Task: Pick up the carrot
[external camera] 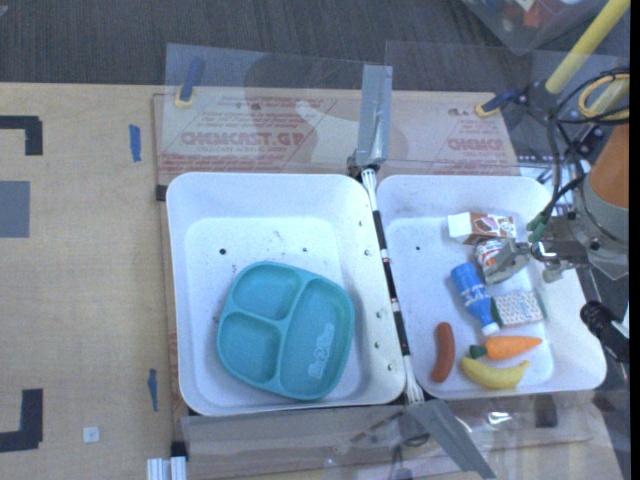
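The carrot (512, 346) is orange with a green stub at its left end. It lies flat near the front of the right bin (570, 368), just above a yellow banana (492, 372). My gripper (527, 252) reaches in from the right and hovers over the middle of that bin, well behind the carrot and apart from it. It sits close to a red-and-white packet (491, 258).
Also in the right bin are a blue bottle (472, 294), a checkered packet (517, 308), a brown-and-white carton (480, 226) and a red sausage (442, 352). A teal divided plate (287, 330) lies in the left bin (200, 218). Cables hang at the right edge.
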Available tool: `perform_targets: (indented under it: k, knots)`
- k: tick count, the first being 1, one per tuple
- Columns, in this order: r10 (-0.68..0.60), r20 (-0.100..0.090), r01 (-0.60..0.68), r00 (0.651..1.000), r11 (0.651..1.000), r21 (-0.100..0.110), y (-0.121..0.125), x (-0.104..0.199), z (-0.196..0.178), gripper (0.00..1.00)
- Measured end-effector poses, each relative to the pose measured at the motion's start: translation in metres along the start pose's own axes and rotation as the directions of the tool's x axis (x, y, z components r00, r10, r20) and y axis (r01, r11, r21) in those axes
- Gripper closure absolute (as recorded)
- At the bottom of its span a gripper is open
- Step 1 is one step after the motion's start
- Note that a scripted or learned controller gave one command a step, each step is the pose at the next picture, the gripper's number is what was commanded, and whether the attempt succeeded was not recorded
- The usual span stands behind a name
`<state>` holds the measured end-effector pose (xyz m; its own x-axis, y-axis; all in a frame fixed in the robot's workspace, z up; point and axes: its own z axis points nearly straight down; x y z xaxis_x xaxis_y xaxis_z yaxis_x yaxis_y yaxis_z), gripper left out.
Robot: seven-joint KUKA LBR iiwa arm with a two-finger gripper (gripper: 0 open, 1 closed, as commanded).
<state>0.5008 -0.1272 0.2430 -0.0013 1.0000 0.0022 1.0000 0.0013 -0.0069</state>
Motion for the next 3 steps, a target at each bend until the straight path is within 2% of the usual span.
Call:
perform_targets:
  k: [1, 2, 3]
  knots:
    - [-0.229, 0.0, 0.229, 0.973, 0.973, -0.002, -0.022, -0.052, 0.047, 0.0]
    - [-0.182, 0.01, 0.182, 0.983, 0.983, -0.017, -0.018, -0.029, 0.148, 0.0]
    - [-0.109, 0.008, 0.109, 0.994, 0.994, -0.015, -0.018, 0.002, 0.14, 0.0]
